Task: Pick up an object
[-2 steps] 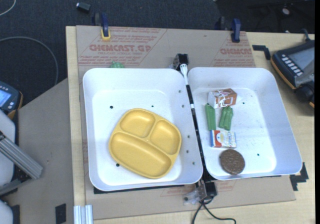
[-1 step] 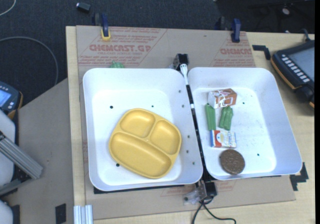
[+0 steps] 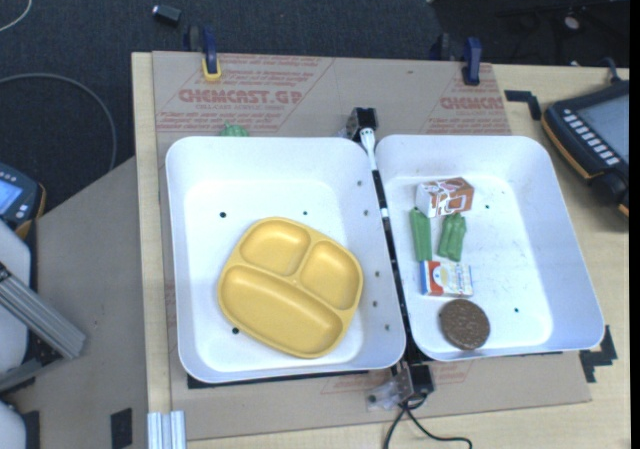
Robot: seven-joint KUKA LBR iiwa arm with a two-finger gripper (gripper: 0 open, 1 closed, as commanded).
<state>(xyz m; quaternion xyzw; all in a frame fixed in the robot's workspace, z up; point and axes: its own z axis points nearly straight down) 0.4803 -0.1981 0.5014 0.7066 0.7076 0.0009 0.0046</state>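
Resting in left bin (image 3: 200, 187), yellow divided plate (image 3: 290, 285); tool's grip state unknowable.

A yellow three-compartment plate (image 3: 291, 284) lies flat in the left bin (image 3: 190, 237), turned at a slant. In the right bin (image 3: 540, 227), a small carton (image 3: 444, 197) lies nearest the far wall; below it lie two green pieces (image 3: 420, 234) (image 3: 453, 236) side by side, then a small flat packet (image 3: 446, 279), then a brown disc (image 3: 465, 324).
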